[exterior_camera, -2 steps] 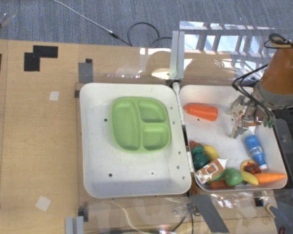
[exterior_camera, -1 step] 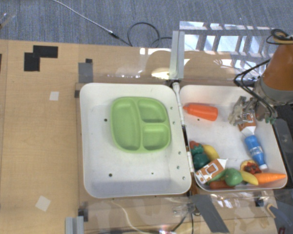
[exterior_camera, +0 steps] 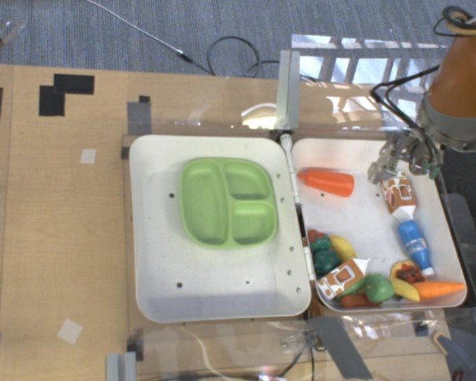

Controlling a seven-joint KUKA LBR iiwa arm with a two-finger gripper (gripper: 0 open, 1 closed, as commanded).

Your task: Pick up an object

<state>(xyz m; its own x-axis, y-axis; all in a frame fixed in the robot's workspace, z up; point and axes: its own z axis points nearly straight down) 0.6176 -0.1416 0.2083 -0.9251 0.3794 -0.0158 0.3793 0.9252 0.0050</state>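
Surveying the wooden surface [exterior_camera: 55,236] from above, two shallow white bins sit side by side. Left bin [exterior_camera: 155,284] holds one item: a green divided plate [exterior_camera: 228,202] with three compartments, lying flat near the bin's middle, nothing in it. Right bin [exterior_camera: 357,213] holds the loose goods. An orange carrot-like piece [exterior_camera: 327,182] lies alone toward the far left of that bin, long axis running roughly left to right, its narrower end toward the divider between bins. A white tube with a brown-and-orange label [exterior_camera: 399,194] lies by the far right wall, long axis running from far to near, tilted slightly. Just nearer lies a blue bottle with a white cap [exterior_camera: 413,244], long axis likewise far to near, leaning toward the right wall. Along the near edge a cluster crowds together: a dark green piece [exterior_camera: 324,254], a yellow piece [exterior_camera: 343,248], a small brown-and-white carton [exterior_camera: 340,277], a green rounded fruit [exterior_camera: 378,288], a yellow banana shape [exterior_camera: 404,289] and a second carrot [exterior_camera: 439,290] pointing right. Labels on the tube and carton carry print too small to read. Claw [exterior_camera: 402,159] hangs at the far right corner of the right bin, directly above the upper end of the white tube; contact cannot be confirmed, and whether it is wide or narrow cannot be told.
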